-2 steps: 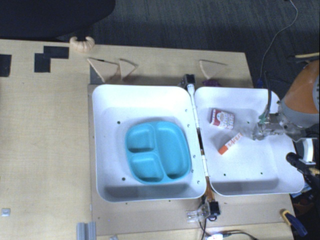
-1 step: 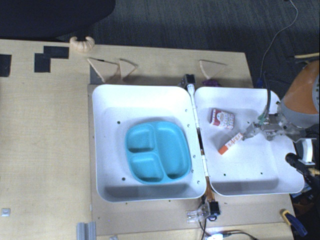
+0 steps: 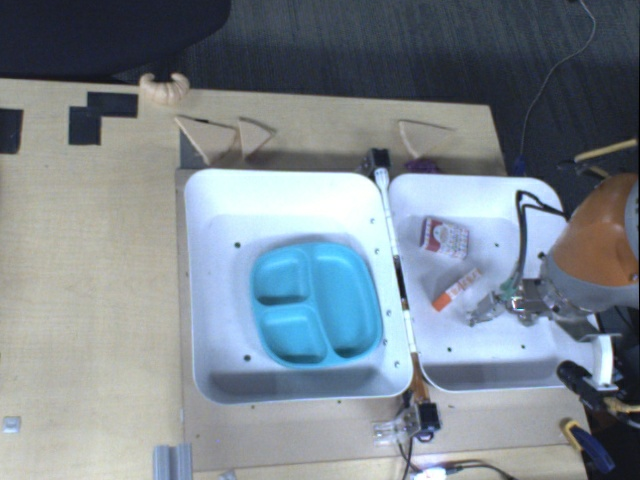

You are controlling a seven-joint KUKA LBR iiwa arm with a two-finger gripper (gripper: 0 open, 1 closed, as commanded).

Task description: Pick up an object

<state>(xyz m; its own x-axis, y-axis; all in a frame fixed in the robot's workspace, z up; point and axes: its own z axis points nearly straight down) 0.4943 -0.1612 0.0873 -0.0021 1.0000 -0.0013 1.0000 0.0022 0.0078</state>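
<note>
bench [image 3: 90,298] carries two white bins | far beyond your gripper, left bin [image 3: 215,268] holds blue divided tray [image 3: 316,302] | right bin [image 3: 470,373] lies under gripper [image 3: 484,311]: fingers slightly apart, gripping nothing | red-white packet [image 3: 444,237] up-left of gripper | orange-white tube [image 3: 455,289] just beside its tips

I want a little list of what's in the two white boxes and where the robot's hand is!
left bin: holds a blue tray with three sections
right bin: holds a small red-and-white packet and an orange-and-white tube, apart from each other
gripper: low over the right bin, just right of the tube
held: nothing seen between the fingers
arm: reaches in from the right
</note>
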